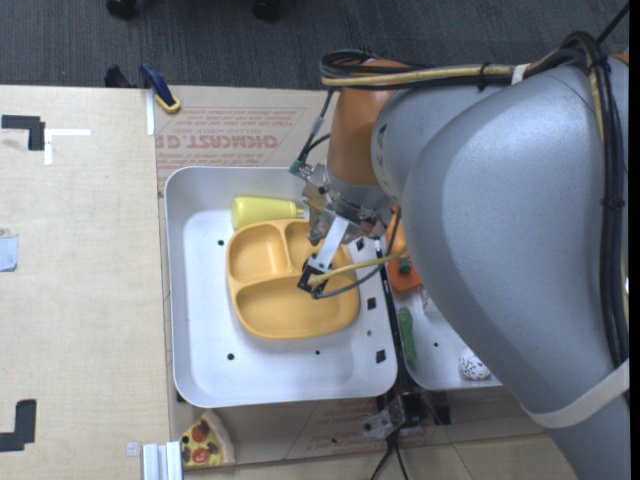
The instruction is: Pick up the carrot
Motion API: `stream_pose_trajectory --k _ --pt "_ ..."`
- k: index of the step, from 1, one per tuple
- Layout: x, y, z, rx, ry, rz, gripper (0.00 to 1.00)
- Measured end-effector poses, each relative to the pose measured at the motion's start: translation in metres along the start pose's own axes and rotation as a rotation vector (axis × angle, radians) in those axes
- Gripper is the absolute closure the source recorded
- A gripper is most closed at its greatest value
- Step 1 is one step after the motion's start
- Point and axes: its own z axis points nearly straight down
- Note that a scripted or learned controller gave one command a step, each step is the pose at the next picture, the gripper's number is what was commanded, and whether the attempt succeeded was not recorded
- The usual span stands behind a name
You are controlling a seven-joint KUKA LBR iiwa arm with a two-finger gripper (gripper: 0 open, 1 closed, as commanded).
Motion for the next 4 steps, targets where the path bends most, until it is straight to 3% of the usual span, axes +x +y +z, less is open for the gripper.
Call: stream_pose_trajectory --k 1,2,3,4 --pt "0.015 -0.02 -0.11 0.002 -0.019 0.252 1.0" --pt "0.063 -0.027 -0.189 -0.001 -0.017 0.501 1.0" --pt "0.081 -0.087 -0.158 -0.002 -0.018 0.625 1.0" --pt "0.082 -0.09 -0.311 -0.007 -0.014 0.731 1.0"
